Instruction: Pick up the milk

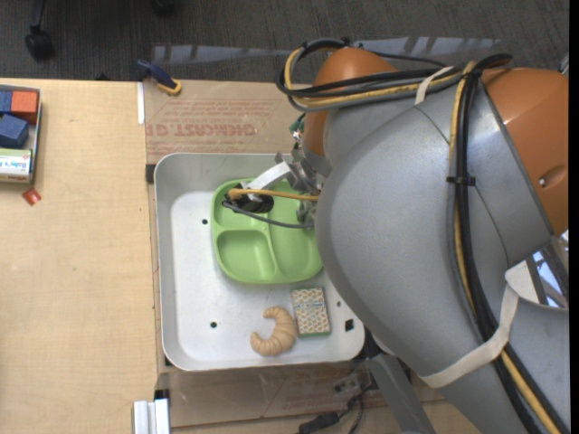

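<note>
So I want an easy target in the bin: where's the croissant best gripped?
Probably across its thick middle, coming straight down: the croissant lies flat on the bin floor, curved, with tapering ends. The small box sits close by its upper right end, so avoid that end.

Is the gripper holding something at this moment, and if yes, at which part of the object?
It cannot be told. The arm covers the gripper; nothing is seen held. In the white bin lie a green tray, a croissant and a small box.

The big grey arm [425, 224] reaches in from the right, bent low, with its orange band [348, 66] on top.
</note>
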{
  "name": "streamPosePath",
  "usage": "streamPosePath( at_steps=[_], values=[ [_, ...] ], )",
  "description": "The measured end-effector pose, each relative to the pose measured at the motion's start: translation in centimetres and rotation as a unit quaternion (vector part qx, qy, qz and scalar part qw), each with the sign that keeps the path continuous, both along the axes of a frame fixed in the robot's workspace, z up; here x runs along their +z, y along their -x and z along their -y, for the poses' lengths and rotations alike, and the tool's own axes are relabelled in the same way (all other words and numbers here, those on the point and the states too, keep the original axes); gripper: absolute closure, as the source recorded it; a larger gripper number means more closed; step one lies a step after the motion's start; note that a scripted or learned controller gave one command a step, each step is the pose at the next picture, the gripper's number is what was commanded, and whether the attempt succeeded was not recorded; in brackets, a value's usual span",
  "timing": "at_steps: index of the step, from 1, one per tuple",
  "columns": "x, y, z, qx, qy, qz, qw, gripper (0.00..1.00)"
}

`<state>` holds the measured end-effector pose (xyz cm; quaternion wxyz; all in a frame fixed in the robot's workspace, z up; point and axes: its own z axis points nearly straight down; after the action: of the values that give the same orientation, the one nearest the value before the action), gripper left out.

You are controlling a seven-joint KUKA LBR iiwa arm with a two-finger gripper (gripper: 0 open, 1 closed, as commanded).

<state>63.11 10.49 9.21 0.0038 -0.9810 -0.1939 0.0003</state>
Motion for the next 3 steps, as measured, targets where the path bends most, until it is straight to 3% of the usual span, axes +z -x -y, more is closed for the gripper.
streamPosePath(
  at_steps=[1, 2, 3],
  values=[
    [3.2, -0.2, 0.4, 0.068, 0.0044, -0.001, 0.9977, 1.00],
    [9.9, -1.6, 3.1, 0.131, 0.0042, 0.000, 0.9913, 1.00],
    [10.2, -0.4, 3.7, -0.095, 0.0044, 0.000, 0.9955, 1.00]
  ],
)
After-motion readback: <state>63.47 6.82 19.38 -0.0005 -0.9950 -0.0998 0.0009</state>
